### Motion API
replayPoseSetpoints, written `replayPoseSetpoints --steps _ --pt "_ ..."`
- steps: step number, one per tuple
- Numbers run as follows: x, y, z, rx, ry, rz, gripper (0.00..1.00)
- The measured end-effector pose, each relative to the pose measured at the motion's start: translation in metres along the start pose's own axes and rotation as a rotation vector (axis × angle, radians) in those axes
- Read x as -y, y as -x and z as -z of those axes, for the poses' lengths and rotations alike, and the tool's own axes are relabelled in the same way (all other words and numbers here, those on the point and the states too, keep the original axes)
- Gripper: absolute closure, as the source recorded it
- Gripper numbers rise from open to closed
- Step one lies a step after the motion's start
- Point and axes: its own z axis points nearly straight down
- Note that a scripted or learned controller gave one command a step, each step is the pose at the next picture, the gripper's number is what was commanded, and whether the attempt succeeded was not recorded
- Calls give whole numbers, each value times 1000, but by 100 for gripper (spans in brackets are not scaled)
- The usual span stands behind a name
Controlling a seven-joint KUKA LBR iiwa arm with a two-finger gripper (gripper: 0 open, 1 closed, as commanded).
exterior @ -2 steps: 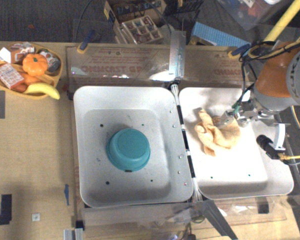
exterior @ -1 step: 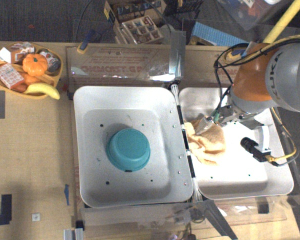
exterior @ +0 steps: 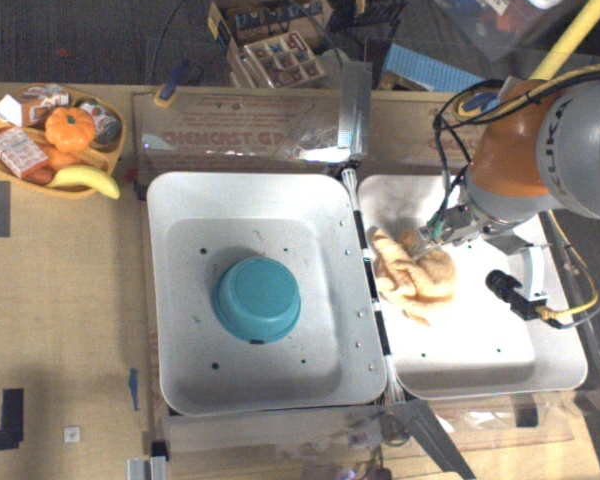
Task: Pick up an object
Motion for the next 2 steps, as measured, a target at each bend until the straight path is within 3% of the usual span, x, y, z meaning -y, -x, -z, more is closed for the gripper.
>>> replayPoseSetpoints --steps 1,2 --pt "0 0 0 0 0 0 0" --pt "-32 9 -12 1 -7 -50 0"
